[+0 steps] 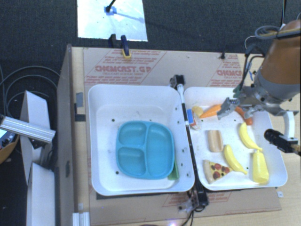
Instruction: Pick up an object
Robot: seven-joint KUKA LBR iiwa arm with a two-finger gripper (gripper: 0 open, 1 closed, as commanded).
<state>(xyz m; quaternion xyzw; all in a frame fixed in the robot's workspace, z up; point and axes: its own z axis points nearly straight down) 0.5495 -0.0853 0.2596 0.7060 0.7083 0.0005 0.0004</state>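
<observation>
A divided plate point(143, 149) lies in the left bin point(101, 126); the toy food point(233, 159) lies in the right bin point(277, 173).

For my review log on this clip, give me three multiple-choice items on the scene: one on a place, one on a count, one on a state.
1. Where does the blue divided plate lie?
A. In the left bin
B. In the right bin
C. On the cardboard outside both bins

2. How many toy bananas are in the right bin?
A. None
B. Two
C. Five

3. How does the pizza slice lie?
A. Flat on the bin floor
B. Propped upright against the bin wall
C. Stacked on the blue plate

Answers:
1. A: the plate rests on the floor of the left bin.
2. B: one banana lies beside the pizza slice, another banana closer to the arm.
3. A: its topped face points up, near the bin's front edge.
</observation>
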